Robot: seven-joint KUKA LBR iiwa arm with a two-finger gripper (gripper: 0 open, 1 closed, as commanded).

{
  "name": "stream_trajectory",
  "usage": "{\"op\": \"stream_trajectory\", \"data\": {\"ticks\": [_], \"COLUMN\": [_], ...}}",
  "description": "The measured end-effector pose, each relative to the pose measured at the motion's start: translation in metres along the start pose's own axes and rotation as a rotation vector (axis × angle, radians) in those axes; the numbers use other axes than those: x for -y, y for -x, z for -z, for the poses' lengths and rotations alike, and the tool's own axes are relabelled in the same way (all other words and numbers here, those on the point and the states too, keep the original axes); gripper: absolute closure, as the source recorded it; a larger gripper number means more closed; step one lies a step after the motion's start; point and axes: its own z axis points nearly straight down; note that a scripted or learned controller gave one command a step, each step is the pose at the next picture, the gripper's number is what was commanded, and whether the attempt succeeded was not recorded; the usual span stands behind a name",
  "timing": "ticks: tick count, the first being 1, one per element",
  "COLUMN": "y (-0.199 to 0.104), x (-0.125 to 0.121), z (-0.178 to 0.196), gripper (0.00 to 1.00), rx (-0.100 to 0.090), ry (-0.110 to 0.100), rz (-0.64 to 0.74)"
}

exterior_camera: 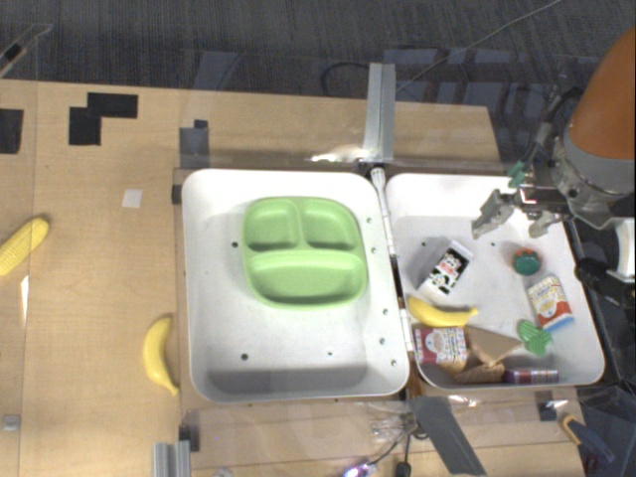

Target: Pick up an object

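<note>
My gripper hangs over the back part of the right bin, its two grey fingers spread open with nothing between them. Below and left of it lies a small black-and-white carton. Further forward in the same bin lie a yellow banana, a red-and-white packet, a brown piece, a round green-and-red toy, a small white-and-orange carton and a green toy.
The left bin holds a green divided plate. On the bench to the left lie a banana and a corn cob. A metal post stands behind the bins' shared wall.
</note>
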Motion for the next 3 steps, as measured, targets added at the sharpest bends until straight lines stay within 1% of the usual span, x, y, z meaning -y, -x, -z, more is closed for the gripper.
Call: {"op": "stream_trajectory", "data": {"ticks": [1, 2, 3], "y": [-0.028, -0.008, -0.002], "x": [0.036, 0.025, 0.011], "z": [-0.017, -0.160, -0.190], "gripper": [0.00, 0.00, 0.00], "rx": [0.000, 0.000, -0.001], "ry": [0.001, -0.002, 0.009], "rz": [0.040, 0.105, 0.095]}}
